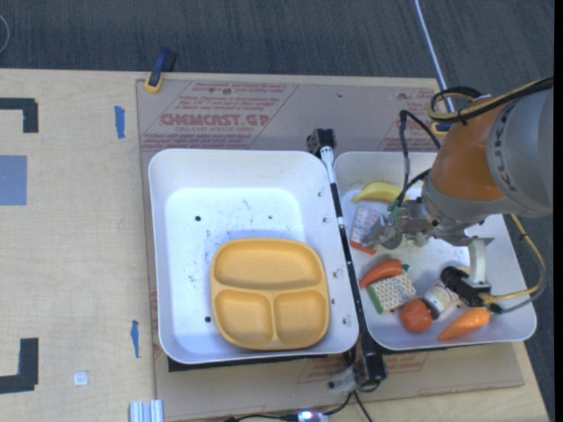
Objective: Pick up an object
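The right bin holds several small items. A yellow banana lies at its back left. A clear crinkled packet sits just in front of it. Toward the front are a red-orange chili, a small patterned box, a red tomato, a small jar and an orange carrot. My gripper is low in this bin, right beside the clear packet's right side and just behind the chili. Nothing is visibly held.
The left bin holds a yellow divided plate at its front right. The wall between the two bins runs just left of the gripper. The arm's orange band hangs over the right bin's back.
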### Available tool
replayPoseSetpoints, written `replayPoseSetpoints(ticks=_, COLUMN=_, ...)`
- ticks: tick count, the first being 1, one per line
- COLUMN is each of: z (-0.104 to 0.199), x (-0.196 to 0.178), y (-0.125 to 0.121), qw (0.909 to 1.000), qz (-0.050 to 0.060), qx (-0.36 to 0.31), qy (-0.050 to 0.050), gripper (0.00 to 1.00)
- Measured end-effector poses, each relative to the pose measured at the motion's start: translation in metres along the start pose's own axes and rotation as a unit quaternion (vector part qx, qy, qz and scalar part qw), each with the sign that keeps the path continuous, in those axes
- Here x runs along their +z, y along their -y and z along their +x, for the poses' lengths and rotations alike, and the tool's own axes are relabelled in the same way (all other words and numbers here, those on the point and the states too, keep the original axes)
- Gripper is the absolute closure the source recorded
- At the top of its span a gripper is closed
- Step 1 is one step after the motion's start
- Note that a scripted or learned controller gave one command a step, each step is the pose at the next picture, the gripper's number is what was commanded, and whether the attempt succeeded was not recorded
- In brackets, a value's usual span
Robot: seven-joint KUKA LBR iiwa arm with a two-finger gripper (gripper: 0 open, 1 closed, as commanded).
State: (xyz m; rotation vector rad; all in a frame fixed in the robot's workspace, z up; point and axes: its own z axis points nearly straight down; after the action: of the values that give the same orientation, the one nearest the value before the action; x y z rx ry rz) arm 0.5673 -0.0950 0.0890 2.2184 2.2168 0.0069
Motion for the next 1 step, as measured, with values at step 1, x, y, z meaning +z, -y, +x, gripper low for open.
replayPoseSetpoints(ticks=1, z=0.0024, x=-0.0006, y=0.077, qw=1.0, qz=-0.003, qx=0.0, qy=0.0, gripper=0.0)
